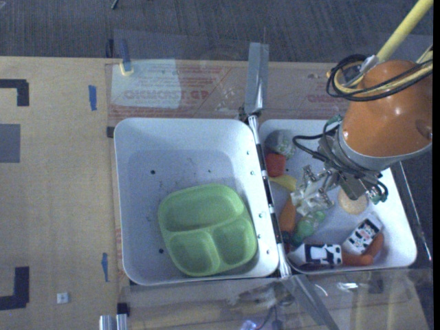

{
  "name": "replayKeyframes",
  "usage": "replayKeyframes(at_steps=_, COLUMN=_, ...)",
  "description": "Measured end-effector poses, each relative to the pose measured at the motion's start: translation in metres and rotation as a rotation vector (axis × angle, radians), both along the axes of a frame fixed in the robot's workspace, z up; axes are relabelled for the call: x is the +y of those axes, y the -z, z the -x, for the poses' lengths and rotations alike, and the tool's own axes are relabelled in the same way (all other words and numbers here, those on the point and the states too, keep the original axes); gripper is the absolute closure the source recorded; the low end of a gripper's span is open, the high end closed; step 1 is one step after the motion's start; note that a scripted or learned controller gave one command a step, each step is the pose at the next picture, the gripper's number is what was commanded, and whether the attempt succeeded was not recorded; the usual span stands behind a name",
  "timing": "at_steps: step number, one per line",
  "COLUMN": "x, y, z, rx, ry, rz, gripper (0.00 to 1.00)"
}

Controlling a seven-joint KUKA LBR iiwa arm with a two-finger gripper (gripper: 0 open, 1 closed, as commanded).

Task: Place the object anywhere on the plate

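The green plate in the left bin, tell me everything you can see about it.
The green plate is a light green divided dish, plastic by the look of it, with rounded corners and a raised rim. It has three sections: one long one along its far side and two smaller ones along its near side. Nothing lies in any of them. It sits flat on the floor of the left bin, turned at a slight angle, in the near right part, close to the wall shared with the right bin.
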State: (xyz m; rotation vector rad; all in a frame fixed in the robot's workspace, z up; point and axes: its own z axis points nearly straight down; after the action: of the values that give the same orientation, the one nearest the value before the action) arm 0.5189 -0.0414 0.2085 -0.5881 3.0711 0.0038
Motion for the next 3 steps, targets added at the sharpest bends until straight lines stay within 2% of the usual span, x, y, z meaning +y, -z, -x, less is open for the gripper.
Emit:
replayKeyframes(at_steps=1, x=0.082, y=-0.006, z=0.028, rx=0.010, ry=-0.303, rz=0.005, gripper=1.00)
replayKeyframes(at_steps=2, x=0.147, y=0.110, z=0.029, rx=-0.003, ry=-0.418, rz=0.007, gripper=1.00)
replayKeyframes(at_steps=3, x=0.156, y=0.021, z=0.020, rx=0.007, ry=-0.093, rz=0.002, gripper=1.00)
